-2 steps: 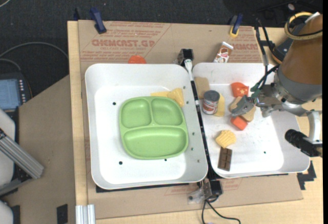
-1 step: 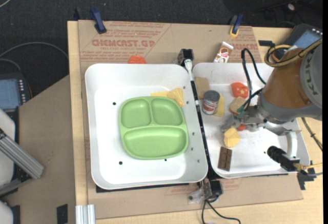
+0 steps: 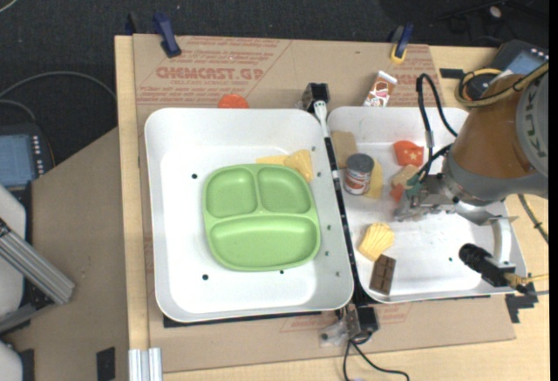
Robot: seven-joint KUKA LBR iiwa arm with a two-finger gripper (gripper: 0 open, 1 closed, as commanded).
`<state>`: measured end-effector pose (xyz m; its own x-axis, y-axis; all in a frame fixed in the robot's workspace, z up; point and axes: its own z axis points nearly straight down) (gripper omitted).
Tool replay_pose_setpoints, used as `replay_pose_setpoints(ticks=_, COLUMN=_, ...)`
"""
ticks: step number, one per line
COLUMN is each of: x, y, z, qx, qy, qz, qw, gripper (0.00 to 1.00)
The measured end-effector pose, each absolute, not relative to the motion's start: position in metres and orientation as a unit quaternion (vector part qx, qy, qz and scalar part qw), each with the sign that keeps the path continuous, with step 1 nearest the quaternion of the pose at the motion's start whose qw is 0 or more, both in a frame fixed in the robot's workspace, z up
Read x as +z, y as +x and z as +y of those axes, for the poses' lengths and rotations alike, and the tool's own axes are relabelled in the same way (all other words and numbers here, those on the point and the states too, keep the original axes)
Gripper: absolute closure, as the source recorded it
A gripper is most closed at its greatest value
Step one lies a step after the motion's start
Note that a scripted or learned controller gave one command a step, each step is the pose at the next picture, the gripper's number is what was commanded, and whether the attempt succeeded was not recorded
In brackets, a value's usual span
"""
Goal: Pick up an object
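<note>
A: What crowds the right bin?

B: A small can stands near its left wall, with a yellow piece just beside it. A red object lies further back, a ridged yellow chip sits toward the front, and a brown bar lies by the front-left corner. A black cable loops over the back rim.

A: And the gripper?

B: Low over the middle of that bin, close to the red object and an orange bit. Whether the hand is spread or pressed together, I cannot tell; it is too small and dark.

A: The left bin?

B: It holds a green divided plate, with a yellow ridged piece touching the plate's back-right corner.

A: Outside the bins?

B: A small carton on the cardboard behind the right bin, and blue clamps at the board's back edge.
</note>
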<state>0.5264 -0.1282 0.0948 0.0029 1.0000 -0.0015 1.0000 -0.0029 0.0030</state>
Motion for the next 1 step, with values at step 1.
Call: replay_pose_setpoints(ticks=1, x=0.0944, y=0.5263, z=-0.1282, qx=0.0004, qy=0.708, qz=0.706, qw=0.001, gripper=0.0)
